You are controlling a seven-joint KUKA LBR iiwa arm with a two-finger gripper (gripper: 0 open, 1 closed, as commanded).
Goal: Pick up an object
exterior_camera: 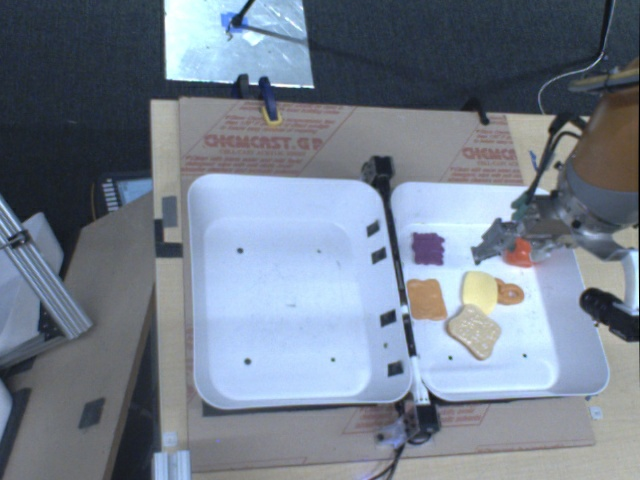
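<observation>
- Camera view, looking down at a slant on a counter [120, 268] with a brown cardboard sheet [330, 138] on top, printed with red lettering.
- Two shallow white bins sit side by side on the cardboard. The left bin [215, 208] has only small dark specks on its floor. The right bin [570, 368] holds all the loose objects.
- In the right bin, toward its far left part, lies a small purple block [428, 248].
- Nearer the camera, just beside the divider between the bins, lies an orange-brown toast-shaped piece [427, 299].
- Just right of that is a pale yellow piece [479, 290], and touching its right side a small orange ring-shaped piece [510, 294].
- Nearest the camera is a tan cracker-like piece [474, 331], tilted, its far corner just beside the yellow piece.
- The grey arm [605, 168] with its orange band enters from the right, over the right bin's far right part.
- The tool [500, 243] points left over the bin floor, right of the purple block and beyond the yellow piece. Whether it is spread or pressed together cannot be told from here.
- A small red-orange object [519, 256] shows just beside the tool; whether it is gripped cannot be told.
- Far beyond the bins, a shiny grey square plate [240, 28] lies on dark carpet.
</observation>
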